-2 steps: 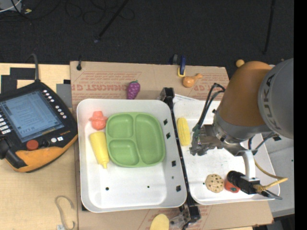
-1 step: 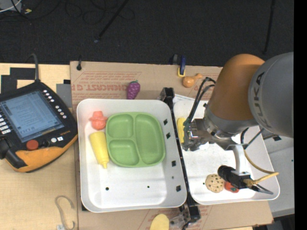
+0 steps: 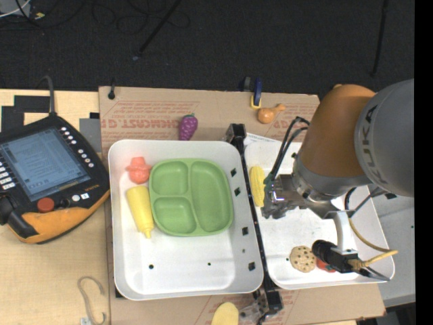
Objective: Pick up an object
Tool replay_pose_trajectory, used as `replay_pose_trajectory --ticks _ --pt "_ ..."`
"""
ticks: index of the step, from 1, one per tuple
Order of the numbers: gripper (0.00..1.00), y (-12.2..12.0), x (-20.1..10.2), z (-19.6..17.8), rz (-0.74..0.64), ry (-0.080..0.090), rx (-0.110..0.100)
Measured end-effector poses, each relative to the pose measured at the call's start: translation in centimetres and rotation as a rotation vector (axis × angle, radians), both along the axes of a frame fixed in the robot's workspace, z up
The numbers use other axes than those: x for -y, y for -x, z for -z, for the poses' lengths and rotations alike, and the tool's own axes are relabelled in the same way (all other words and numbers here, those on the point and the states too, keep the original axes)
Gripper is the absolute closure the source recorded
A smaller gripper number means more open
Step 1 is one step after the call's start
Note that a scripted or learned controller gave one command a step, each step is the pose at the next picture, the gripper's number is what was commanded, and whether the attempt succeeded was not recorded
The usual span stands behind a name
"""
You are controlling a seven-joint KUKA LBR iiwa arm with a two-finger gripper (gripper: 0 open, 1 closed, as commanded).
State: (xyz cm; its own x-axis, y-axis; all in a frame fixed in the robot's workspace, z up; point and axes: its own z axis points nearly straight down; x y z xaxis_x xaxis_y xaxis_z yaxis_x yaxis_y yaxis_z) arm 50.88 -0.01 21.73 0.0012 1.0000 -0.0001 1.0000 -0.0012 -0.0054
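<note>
The arm (image 3: 358,141) reaches in over the right bin (image 3: 287,239), with its jaws low near the bin's left wall. Whether the jaws are open or closed cannot be told, and nothing is seen held in them. A yellow corn cob (image 3: 257,185) lies along that wall, just beside the jaws. A cookie (image 3: 302,258) rests near the bin's front edge. The left bin (image 3: 183,263) holds a green divided plate (image 3: 191,197) and a yellow bottle (image 3: 141,208).

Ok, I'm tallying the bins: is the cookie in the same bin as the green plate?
No, the cookie lies in the bin under the arm, the green plate in the other bin.
</note>
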Motion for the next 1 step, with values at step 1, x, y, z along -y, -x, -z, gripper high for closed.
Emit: replay_pose_trajectory --ticks 1 --pt "1.0 -0.77 -0.56 -1.14 0.0 -0.001 0.003"
